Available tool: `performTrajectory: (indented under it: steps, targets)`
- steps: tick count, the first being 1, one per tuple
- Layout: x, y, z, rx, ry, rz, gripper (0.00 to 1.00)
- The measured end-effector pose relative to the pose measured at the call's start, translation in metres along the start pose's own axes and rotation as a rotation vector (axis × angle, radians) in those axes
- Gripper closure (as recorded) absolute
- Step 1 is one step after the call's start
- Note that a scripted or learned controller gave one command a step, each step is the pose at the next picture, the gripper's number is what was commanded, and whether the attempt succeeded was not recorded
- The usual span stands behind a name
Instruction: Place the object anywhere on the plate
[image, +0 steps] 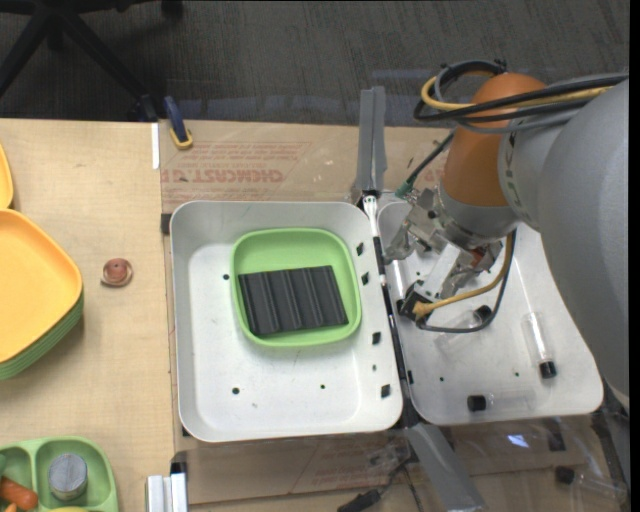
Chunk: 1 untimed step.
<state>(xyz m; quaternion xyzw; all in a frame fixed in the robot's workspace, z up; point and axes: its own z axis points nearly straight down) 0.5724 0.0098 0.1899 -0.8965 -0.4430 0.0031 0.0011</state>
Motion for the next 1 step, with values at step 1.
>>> performTrajectory:
  steps: [1]
  targets:
    - [0.0078, -0.0144, -0.0264, -0.002, 0.000, 0.116, 0.00]
